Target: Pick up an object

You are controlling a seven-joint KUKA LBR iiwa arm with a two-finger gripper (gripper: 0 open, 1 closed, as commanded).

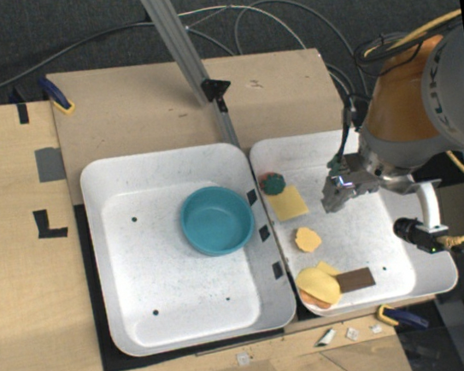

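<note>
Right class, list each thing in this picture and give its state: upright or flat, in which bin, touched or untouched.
Blue bowl: upright, in the left bin, untouched.
Yellow square: flat, right bin.
Small teal object: right bin, beside the square.
Small yellow lump: right bin, lying alone.
Brown block: flat, beside a large yellow lump.
Gripper: over the right bin, holding nothing visible.

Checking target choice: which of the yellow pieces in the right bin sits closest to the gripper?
The flat square yellow piece, just left of the gripper. The small yellow lump lies lower in the bin, and the big rounded yellow one sits at the bottom edge.
</note>
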